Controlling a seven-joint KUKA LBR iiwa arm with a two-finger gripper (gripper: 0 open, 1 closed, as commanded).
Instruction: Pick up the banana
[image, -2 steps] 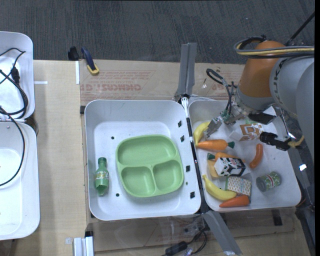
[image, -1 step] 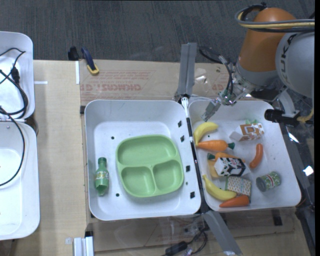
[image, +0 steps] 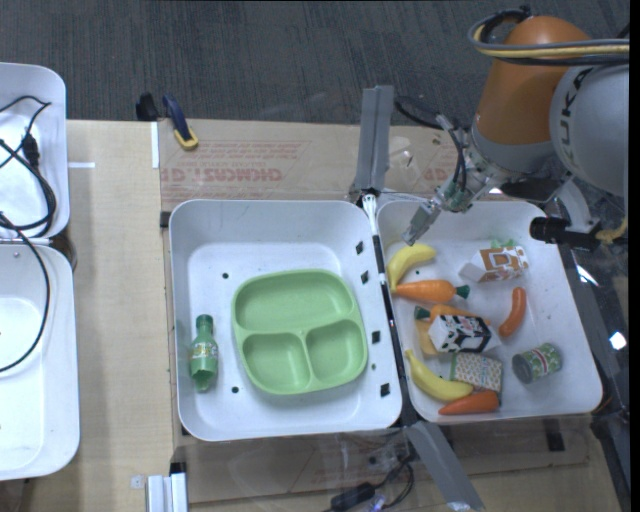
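Two bananas lie in the right bin (image: 580, 330). One banana (image: 410, 262) curves along the bin's upper left corner, above an orange carrot (image: 430, 291). The second banana (image: 432, 378) lies near the front left, partly under a cow-patterned carton (image: 460, 332). My gripper (image: 424, 220) hangs from the orange-banded wrist over the bin's back left corner. It is just above and slightly behind the upper banana, and I see nothing held in it.
The right bin also holds a juice box (image: 495, 262), a red sausage (image: 513, 312), a can (image: 537, 362), a small box (image: 478, 372) and a second carrot (image: 468, 403). The left bin (image: 190, 260) holds a green divided plate (image: 298, 332) and a green bottle (image: 204, 352).
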